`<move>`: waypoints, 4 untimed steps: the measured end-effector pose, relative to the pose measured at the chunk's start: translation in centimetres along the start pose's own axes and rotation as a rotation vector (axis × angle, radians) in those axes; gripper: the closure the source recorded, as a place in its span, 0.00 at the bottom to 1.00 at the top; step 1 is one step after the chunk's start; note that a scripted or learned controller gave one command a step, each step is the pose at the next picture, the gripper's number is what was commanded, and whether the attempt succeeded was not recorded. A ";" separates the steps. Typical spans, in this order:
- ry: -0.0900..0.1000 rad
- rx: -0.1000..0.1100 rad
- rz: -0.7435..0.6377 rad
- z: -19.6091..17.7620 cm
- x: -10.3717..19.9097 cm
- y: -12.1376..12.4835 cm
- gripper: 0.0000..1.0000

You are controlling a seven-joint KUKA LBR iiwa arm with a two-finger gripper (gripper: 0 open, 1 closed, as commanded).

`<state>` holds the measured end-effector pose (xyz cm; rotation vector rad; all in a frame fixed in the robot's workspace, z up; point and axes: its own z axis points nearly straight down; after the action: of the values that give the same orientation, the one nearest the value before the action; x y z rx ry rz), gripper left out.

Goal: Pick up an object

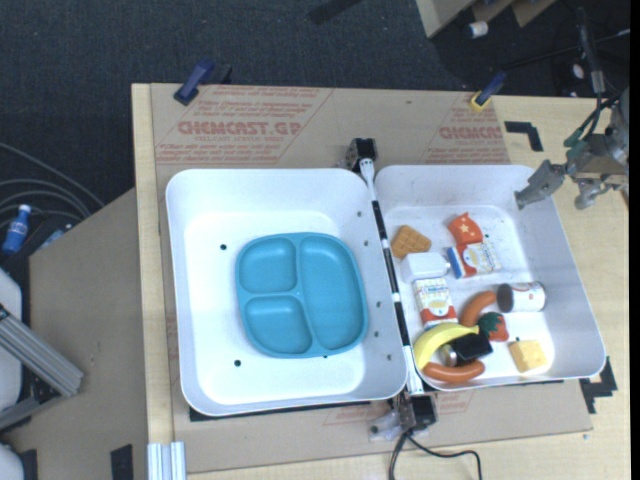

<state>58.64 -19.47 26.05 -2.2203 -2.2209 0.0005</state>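
**Pincer parked over the right bin's far corner, toys all still in the bin**

Watching my feed now: two white bins sit side by side on the tabletop (pixel 300 118). The left bin (pixel 200 208) has a blue divided plate (pixel 300 295) sitting flat in the middle of it.

The right bin (pixel 570 288) is where the pickable stuff is. Near the divider there's an orange cracker-looking piece (pixel 410 240), then a red carton (pixel 465 230) just to its right, with a small white box (pixel 425 266) and a little juice-box-type carton (pixel 433 300) below. Toward the near edge there's a cluster: a yellow banana (pixel 432 340), a sausage (pixel 452 372) right under it, something dark (pixel 468 348) touching both, and a cheese wedge (pixel 529 354) off to the right. A white can (pixel 525 296) lies on its side just above that.

The pincer (pixel 545 183) sits at the far right corner of the right bin, above its rim, well apart from the food pile. It's got nothing in it as far as I see, but honestly it's too blurry and small for me to tell how far apart the fingers are.
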 end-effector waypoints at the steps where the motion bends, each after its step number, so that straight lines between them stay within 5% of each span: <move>1: 0.000 0.002 -0.001 11.7 -0.3 4.9 0.00; 2: 0.001 0.001 -0.001 17.6 1.9 6.8 0.00; 3: -0.001 0.000 -0.002 16.5 1.9 6.9 1.00; 4: -0.001 0.000 -0.002 16.5 1.9 6.9 0.00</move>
<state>65.54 -17.55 9.54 -2.2184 -2.2236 0.0018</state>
